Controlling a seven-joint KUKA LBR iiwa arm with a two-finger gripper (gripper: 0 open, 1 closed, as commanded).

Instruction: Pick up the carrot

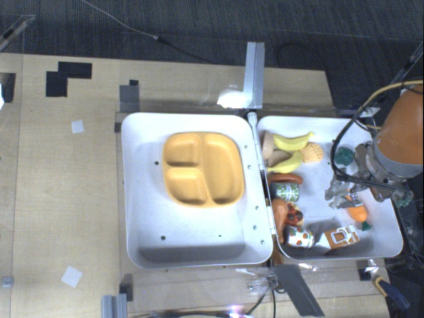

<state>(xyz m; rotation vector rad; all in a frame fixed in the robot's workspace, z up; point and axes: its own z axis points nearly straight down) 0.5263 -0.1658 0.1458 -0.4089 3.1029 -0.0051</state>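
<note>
The arm (401,134) comes in as a broad rounded shell, its orange band catching the light like a dome, with grey metal showing beneath it. Black cables (344,144) loop loosely off its side, one curling in a wide arc, and a thinner yellowish one runs up alongside them. Lower down sits a darker grey wrist collar, and below that the gripper (346,194), a cluster of pale silvery metal parts, too small to make out in detail.
</note>
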